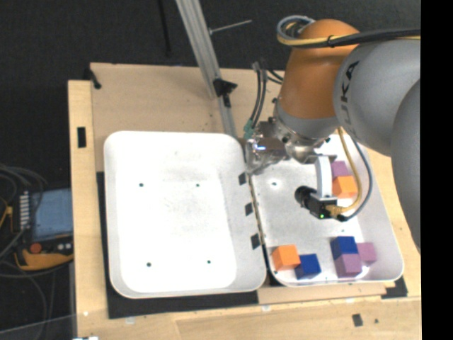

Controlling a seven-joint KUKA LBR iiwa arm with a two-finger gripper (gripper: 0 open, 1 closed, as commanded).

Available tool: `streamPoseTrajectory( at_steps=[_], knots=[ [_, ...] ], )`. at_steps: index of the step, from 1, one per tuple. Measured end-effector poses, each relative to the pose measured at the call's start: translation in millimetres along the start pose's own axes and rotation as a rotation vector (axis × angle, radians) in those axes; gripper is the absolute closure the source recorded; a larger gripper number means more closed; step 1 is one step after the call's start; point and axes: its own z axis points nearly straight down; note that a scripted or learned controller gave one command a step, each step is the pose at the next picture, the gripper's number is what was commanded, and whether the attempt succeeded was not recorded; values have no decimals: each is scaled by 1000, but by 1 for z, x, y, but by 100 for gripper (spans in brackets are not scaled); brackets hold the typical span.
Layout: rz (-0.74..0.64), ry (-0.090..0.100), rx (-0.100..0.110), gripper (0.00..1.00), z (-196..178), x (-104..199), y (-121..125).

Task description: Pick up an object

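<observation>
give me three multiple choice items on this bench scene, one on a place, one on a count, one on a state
1. Which shallow white bin holds the small blocks?
A. the bin on the view's left
B. the bin on the view's right
C. both bins

2. How many orange blocks show?
A. two
B. four
C. none

3. How does the orange block at the right bin's near edge lie?
A. held up in the air
B. out on the bench
C. on the bin floor beside a blue block

Answers:
1 B, the blocks sit in the right bin, under the arm.
2 A, one orange block near the front and another further back.
3 C, it rests on the floor against the small blue block.
</observation>
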Motion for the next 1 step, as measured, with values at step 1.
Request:
streamPoseTrajectory(
  at_steps=[1],
  knots=[
    [-2,0,1,100,9,44,-14]
  ],
)
